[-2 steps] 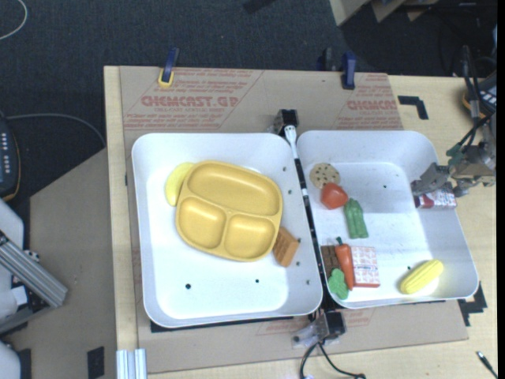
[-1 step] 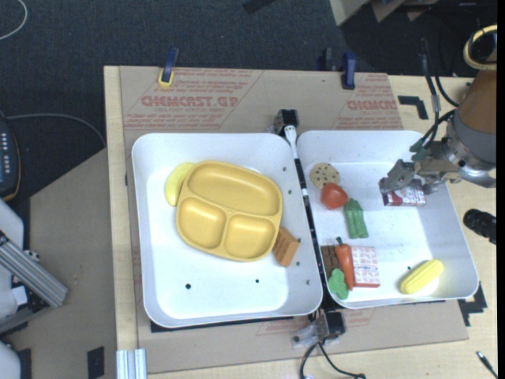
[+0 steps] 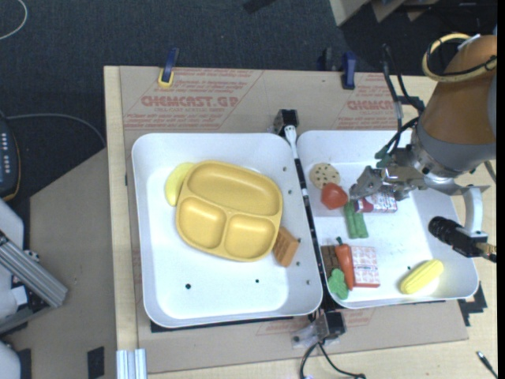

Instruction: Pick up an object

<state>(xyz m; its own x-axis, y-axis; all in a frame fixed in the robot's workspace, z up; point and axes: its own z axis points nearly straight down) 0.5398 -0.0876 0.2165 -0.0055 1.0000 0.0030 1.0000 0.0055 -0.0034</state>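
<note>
- The left bin (image 3: 158, 283) bears a yellow tray (image 3: 229, 209) with three compartments, lying over its upper middle.
- A yellow piece (image 3: 175, 181) pokes out from under the tray at its 10 o'clock edge.
- A small brown block (image 3: 286, 248) lies tilted, touching the tray at its 4 o'clock corner.
- The right bin (image 3: 450, 219) begins just past the black divider (image 3: 302, 196).
- A cookie (image 3: 323, 173) sits at the bin's 10 o'clock, with a red tomato (image 3: 334, 197) just below it, touching or nearly so.
- A green stick (image 3: 357, 224) lies upright below and right of the tomato.
- At the bin's 7 o'clock a carrot (image 3: 344, 257) lies beside a red-and-white packet (image 3: 364, 265), with a green leafy piece (image 3: 338, 283) at the carrot's lower end.
- The gripper (image 3: 371, 188) hangs low near the bin's middle, just right of the tomato and above the green stick; how far its jaws stand apart, and whether they have anything, I cannot tell.
- A small red-and-white box (image 3: 382, 204) lies right under the gripper, at its 5 o'clock.
- A corn cob (image 3: 420, 276) lies tilted at the bin's 5 o'clock, well apart from the gripper.
</note>
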